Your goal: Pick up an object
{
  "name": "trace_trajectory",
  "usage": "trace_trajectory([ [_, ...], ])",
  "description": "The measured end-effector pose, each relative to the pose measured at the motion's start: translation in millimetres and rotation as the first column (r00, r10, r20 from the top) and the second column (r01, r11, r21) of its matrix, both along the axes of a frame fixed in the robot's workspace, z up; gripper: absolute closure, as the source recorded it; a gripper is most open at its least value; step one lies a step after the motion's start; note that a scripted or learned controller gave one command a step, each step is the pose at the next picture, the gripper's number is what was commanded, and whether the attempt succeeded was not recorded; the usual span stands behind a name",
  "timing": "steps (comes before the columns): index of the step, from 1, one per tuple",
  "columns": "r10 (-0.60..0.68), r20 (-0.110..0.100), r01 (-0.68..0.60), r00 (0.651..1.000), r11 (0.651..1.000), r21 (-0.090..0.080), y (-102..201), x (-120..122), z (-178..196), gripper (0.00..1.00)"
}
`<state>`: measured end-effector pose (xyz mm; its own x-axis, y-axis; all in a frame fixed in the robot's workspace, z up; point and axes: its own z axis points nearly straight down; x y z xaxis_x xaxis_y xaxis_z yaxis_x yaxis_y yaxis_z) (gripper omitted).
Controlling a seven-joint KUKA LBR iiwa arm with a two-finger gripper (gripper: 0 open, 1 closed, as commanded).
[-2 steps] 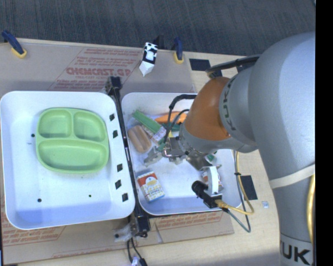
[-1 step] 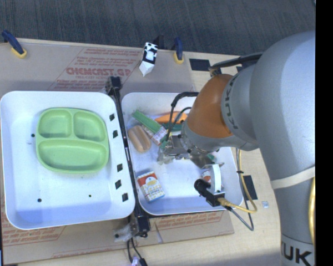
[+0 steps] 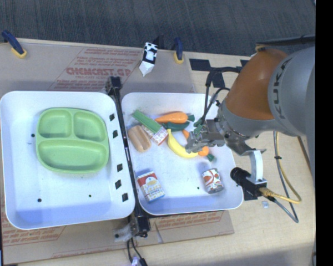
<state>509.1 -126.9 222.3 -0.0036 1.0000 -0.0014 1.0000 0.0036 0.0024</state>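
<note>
Judging by its look, the yellow banana [image 3: 180, 147] is a light plastic toy, stiff and smooth, so we expect it to slide if pinched on its curved ends; across the thicker middle of the arc seems the safest place to take hold. It lies in the right bin [image 3: 172, 204], right of centre in the frame, curving from beside the hot dog bun [image 3: 139, 137] down toward the lower right. The gripper [image 3: 200, 140] hangs just to its right, over the banana's right-hand tip, low among a small cluster of toys. We cannot tell whether the claw is open or closed, as the wrist and the clutter hide it, and nothing can be seen held by it.

Just above the banana sits an orange carrot [image 3: 173, 117], with a green piece [image 3: 147, 121] to its left. Two small cans rest lower in the frame: one [image 3: 151, 186] at lower centre, the other [image 3: 212, 180] below the gripper. Both are well apart from the banana. In the left bin [image 3: 11, 165] lies a green divided plate [image 3: 73, 139].

We judge the crowding near the tip a risk for a clean grasp.
</note>
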Motion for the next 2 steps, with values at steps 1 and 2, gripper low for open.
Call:
trace_trajectory([
  [1, 0.002, -0.001, -0.002, 1.000, 1.000, 0.001, -50.7, 81.3, 48.0, 1.00],
  [2, 0.003, -0.004, -0.003, 1.000, 1.000, 0.001, -83.6, 147.3, -5.3, 1.00],
])
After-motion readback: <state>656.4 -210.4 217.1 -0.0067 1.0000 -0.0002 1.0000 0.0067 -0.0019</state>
